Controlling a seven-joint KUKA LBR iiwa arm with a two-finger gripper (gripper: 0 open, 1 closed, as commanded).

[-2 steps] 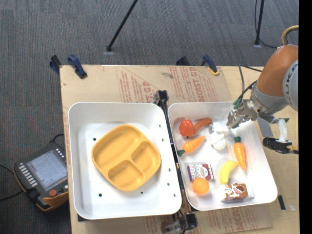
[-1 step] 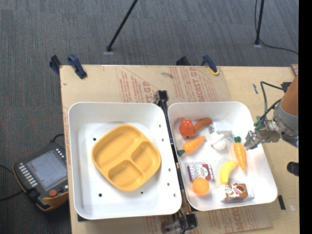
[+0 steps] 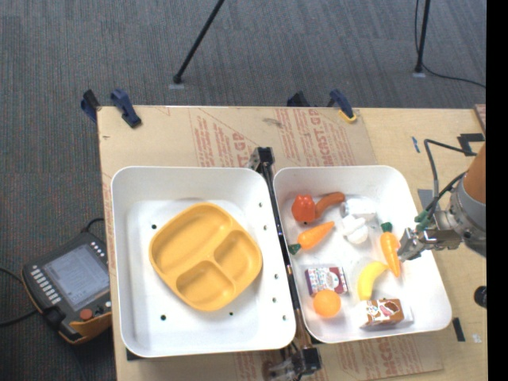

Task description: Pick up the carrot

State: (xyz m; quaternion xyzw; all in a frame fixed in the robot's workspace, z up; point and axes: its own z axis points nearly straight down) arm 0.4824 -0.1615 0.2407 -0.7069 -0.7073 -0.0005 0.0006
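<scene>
Grey carpet surrounds the cardboard-topped bench (image 3: pixel 238 133), two white bins side by side. From the frame's right edge the arm (image 3: pixel 476 205) reaches low, gripper (image 3: pixel 411 244) at the right bin (image 3: pixel 397 177), just beside one carrot (image 3: pixel 389 252); its jaw state I cannot tell. Two carrots here: the second carrot (image 3: pixel 315 235) lies left of centre. One yellow plate (image 3: pixel 205 255) fills the left bin (image 3: pixel 127 213).

Pretty even, soft overhead light, hardly any shadows; white bins (image 3: pixel 127 213) glare a bit, and the small stuff looks maybe slightly blurry.
</scene>
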